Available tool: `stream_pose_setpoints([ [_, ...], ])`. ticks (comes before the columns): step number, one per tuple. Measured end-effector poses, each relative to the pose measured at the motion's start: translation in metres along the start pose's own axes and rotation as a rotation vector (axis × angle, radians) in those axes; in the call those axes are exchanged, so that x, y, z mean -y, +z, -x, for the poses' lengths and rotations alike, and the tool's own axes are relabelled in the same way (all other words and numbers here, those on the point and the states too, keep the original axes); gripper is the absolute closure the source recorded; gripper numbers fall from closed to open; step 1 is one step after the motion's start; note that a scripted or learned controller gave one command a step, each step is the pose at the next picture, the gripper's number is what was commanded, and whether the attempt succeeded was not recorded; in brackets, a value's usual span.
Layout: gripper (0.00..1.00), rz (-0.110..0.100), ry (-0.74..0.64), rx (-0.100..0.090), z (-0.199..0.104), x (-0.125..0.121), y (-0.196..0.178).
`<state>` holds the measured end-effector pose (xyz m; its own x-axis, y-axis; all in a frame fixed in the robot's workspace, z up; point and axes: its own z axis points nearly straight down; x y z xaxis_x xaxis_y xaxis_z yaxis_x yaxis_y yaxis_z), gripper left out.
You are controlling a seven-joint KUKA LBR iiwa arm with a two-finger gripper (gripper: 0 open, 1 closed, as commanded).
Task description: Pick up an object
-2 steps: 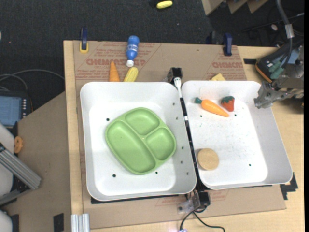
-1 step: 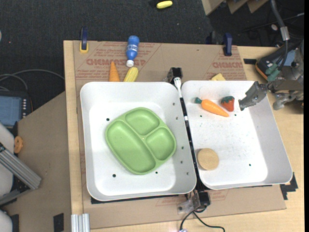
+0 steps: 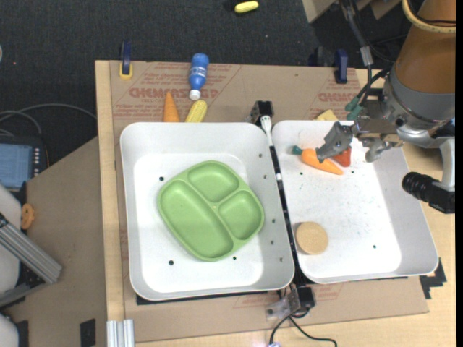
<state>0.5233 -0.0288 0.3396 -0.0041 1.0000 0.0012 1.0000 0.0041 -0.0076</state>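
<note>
Orange carrot (image 3: 323,163) lies at the 11 o'clock corner of the right bin (image 3: 405,262), touching a red item (image 3: 343,156). The gripper (image 3: 338,140) hangs directly above it, arm reaching in from 2 o'clock, wrist tilted downward. Finger state cannot be determined. Judged step: approach before grasp. The next move calls for descent with fingers straddling the carrot. A cork disc (image 3: 312,238) sits at 7 o'clock, well apart.
</note>
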Motion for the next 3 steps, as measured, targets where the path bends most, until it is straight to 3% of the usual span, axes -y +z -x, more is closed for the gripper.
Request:
stream_pose_setpoints([
  [1, 0.0, 0.024, 0.008, 0.005, 0.045, -0.016, -0.117],
  [2, 0.0, -0.005, 0.002, 0.0, 0.018, -0.053, 0.043],
  [3, 0.0, 0.03, 0.009, 0.01, 0.094, -0.11, -0.139],
])
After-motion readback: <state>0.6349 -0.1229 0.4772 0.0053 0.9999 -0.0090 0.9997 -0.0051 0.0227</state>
